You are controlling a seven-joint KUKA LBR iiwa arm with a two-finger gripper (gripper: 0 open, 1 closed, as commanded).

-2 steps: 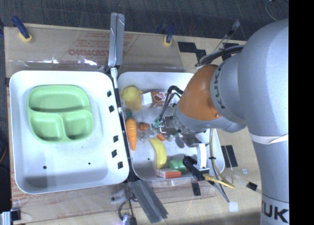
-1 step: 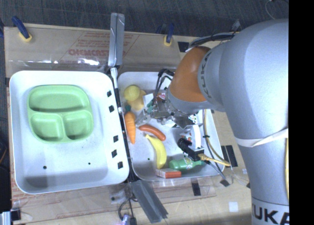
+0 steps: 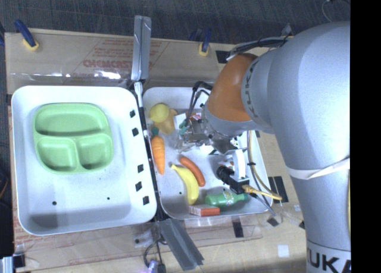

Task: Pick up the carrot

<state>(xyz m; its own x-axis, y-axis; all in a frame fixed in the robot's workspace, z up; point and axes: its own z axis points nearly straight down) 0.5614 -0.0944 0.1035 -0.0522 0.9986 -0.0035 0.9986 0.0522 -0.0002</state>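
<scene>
Camera view from above finds the carrot (image 3: 158, 154) lying in the right bin (image 3: 172, 206), tight against that bin's left wall, its long axis running up and down the picture with the green stub at the top end. Just above it sits a yellow lemon-like fruit (image 3: 161, 115), close to the carrot's top. To the carrot's right lie a banana (image 3: 188, 182), curved and pointing down toward the bin's near edge, and a small red-orange sausage-shaped piece (image 3: 193, 170) that touches or overlaps the banana's upper part. Nearer the front rim rest a green bottle (image 3: 226, 199) on its side and a flat orange block (image 3: 205, 210). The gripper (image 3: 191, 132) hangs over the middle of the right bin, to the right of the carrot and apart from it; whether it is spread or closed I cannot tell, since the wrist hides it. Behind it rises the arm (image 3: 303, 105), grey with its orange band. The left bin (image 3: 24, 218) holds a green divided tray (image 3: 71, 135).
</scene>
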